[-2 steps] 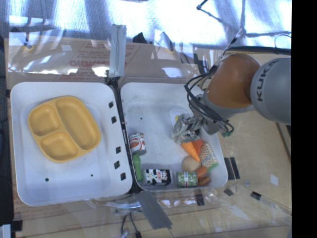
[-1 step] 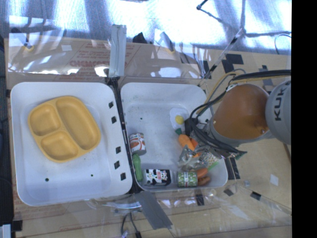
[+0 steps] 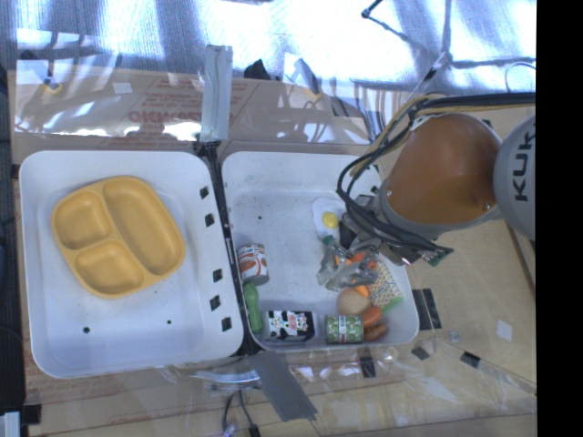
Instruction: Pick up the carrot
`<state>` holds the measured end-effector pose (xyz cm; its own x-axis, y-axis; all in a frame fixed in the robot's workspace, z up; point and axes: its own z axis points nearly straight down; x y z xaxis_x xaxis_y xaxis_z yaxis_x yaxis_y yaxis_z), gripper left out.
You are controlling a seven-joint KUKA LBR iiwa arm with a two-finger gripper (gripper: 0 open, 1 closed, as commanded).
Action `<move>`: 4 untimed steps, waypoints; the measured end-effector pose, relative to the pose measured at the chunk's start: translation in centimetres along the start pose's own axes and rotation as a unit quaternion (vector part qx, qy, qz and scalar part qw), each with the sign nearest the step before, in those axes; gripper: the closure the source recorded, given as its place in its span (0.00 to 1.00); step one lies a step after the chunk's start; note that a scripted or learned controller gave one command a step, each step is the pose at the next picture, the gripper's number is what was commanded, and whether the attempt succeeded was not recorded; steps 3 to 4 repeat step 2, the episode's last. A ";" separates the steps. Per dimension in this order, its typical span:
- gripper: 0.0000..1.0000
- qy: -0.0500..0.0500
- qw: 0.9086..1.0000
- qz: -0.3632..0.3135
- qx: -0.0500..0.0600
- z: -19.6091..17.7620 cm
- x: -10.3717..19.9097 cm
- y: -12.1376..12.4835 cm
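The arm reaches in from the right, its orange band hanging over the right bin. My gripper is low in the bin's right part, among a heap of toy food. Orange carrot-like pieces show right at the gripper tip and just below it. Another orange piece lies by the bin's front right corner. I cannot make out which of these is the carrot, or whether anything is held. The wrist hides part of the heap.
The right bin also holds a fried egg, a small can, a green vegetable, a black-and-white carton, a green can, a beige round item and a patterned packet. The left bin holds a yellow divided plate.
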<state>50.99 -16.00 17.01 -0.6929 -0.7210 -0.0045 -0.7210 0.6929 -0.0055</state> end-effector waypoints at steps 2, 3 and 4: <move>1.00 0.001 0.998 0.058 -0.001 -5.0 0.4 -1.5; 1.00 0.001 0.998 0.058 -0.001 -5.0 0.4 -1.5; 1.00 0.001 0.998 0.058 -0.001 -5.0 0.4 -1.5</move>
